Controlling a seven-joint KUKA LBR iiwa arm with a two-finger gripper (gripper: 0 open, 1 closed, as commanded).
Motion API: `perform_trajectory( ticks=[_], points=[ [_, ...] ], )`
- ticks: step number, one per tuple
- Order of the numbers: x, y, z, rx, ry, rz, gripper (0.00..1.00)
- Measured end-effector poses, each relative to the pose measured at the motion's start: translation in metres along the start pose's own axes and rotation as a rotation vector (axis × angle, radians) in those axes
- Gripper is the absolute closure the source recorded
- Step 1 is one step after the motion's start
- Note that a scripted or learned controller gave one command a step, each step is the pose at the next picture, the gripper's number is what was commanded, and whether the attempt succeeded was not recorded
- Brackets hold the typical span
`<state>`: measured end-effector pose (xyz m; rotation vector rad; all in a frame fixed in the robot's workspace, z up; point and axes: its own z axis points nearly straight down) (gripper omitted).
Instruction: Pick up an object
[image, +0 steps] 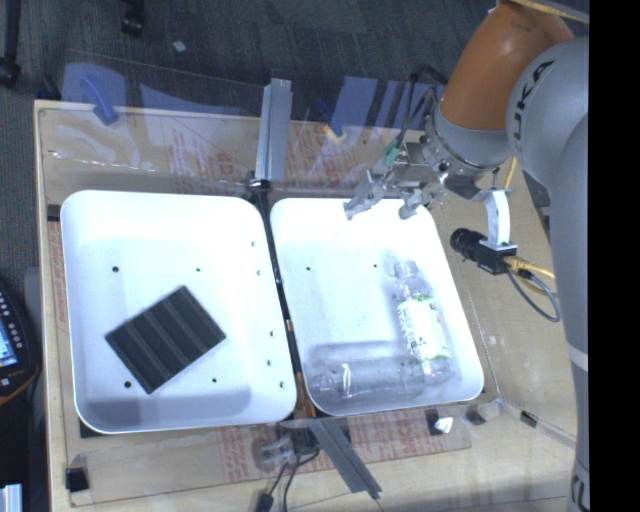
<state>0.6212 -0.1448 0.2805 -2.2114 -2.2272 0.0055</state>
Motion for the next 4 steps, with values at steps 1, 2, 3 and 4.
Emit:
perform_trajectory(
  ticks=[1,2,3,4],
  points=[
    [-0.009,0.02,0.051,0.002,0.002,0.128,0.0],
    [0.046,-0.051,0.011,-0.001,0.0,0.154,0.0],
    [0.047,-0.038,-0.058,-0.005,0.0,0.091,0.0],
    [0.005,-0.097,-0.003,-0.001,0.001,-0.155,0.0]
  ],
)
